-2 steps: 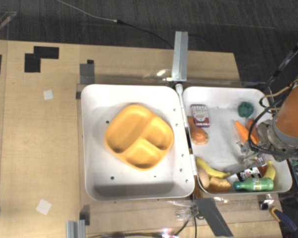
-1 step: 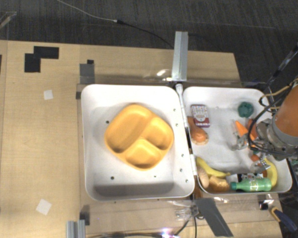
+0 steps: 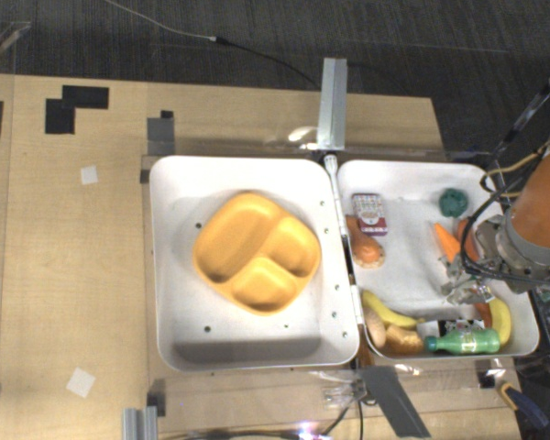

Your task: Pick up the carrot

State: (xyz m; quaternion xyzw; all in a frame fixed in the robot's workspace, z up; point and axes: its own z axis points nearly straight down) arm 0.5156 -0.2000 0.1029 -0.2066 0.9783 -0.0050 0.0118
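In the right bin [image 3: 412,177], the carrot [image 3: 445,241] lies just up and left of my hand [image 3: 460,287], its long axis slanting from upper left toward it. Whether the hand is apart, I cannot tell.

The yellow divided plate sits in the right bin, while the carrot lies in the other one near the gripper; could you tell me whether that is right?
Not quite: the camera view shows the yellow divided plate in the left bin, not the right. The carrot does lie in the other bin, near the gripper.
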